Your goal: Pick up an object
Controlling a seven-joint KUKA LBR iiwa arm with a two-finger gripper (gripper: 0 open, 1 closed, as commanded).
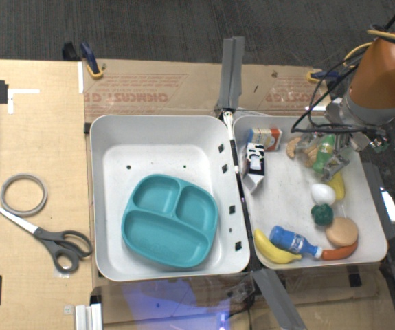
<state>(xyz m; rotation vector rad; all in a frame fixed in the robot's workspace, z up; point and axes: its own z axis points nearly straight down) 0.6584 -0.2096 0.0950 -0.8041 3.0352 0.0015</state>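
Reaching in over the right bin point(372, 205), my gripper point(331, 153) hangs at its far right corner, low among a cluster of small things; whether it is wide or narrow, I cannot tell, since cables and clutter hide it. Taking the white egg point(323, 193) as my mark: a green bottle point(326, 148) sits just beyond it, right under my gripper, with a yellow piece point(337, 184) touching the egg's right side. A dark green ball point(323, 214) lies just in front of the egg, and a tan round point(342, 232) sits in front and to the right, beside the ball. Further front, a blue bottle point(293, 242) lies on its side, against a banana point(273, 249) to its left and an orange carrot point(340, 252) at its right end. Left of the egg stands a black-and-white carton point(255, 160), with a small box point(264, 138) beyond that. Well to the left, the other bin point(115, 143) holds a teal tray point(170, 220).
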